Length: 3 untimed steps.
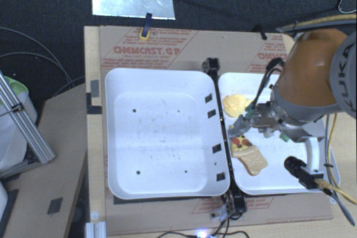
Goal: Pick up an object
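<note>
Worktop (167,42): cardboard-covered, carrying two white bins side by side; the divider (220,120) where the bins meet serves as landmark below.
Left bin (162,131): just left of the divider, nothing in it but specks.
Right bin (273,175): just right of the divider, holding all the objects; much of it is covered by the arm.
Arm (312,72): grey with an orange band, over the right bin, well right of the divider, wrist angled down toward the divider.
Pizza slice (249,156): a toy slice with red toppings, flat on the right bin's floor, near the divider toward the front.
Yellow piece (235,103): a pale lump on the bin floor, just right of the divider, behind the slice.
Pincer (241,126): low between the yellow piece and the slice, close to the divider; I cannot tell how wide it stands, and nothing shows clamped in it.
Progress: reach looks done, the tool being down among the objects. Left to do, as I judge it: close on one object, likely the slice or the yellow piece, and lift it clear. Both lie on the floor, so no pick is achieved yet.
</note>
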Motion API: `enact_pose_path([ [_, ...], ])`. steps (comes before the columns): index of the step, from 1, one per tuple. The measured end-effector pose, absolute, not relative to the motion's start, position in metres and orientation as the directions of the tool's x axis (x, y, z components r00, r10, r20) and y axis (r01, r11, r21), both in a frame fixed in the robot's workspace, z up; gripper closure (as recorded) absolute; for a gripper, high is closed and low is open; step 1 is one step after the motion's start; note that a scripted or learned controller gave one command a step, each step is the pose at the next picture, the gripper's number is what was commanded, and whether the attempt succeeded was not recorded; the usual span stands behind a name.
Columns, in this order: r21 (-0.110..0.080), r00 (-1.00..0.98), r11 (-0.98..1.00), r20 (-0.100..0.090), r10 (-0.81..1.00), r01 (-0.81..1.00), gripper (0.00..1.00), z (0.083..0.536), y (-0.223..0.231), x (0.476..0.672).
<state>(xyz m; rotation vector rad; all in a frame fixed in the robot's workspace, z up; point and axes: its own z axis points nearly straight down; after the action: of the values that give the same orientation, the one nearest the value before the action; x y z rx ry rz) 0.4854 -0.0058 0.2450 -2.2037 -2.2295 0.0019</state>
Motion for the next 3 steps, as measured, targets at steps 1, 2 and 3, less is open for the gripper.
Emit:
enact_pose_path([
  [1, -0.005, -0.009, 0.009, 0.002, 1.0, 1.0, 0.0, 0.19, 0.047, 0.486],
  [2, 0.005, -0.012, 0.012, 0.003, 1.0, 1.0, 0.0, 0.204, 0.132, 0.518],
  [3, -0.002, -0.001, 0.001, 0.0, 1.0, 1.0, 0.0, 0.079, 0.127, 0.485],
])
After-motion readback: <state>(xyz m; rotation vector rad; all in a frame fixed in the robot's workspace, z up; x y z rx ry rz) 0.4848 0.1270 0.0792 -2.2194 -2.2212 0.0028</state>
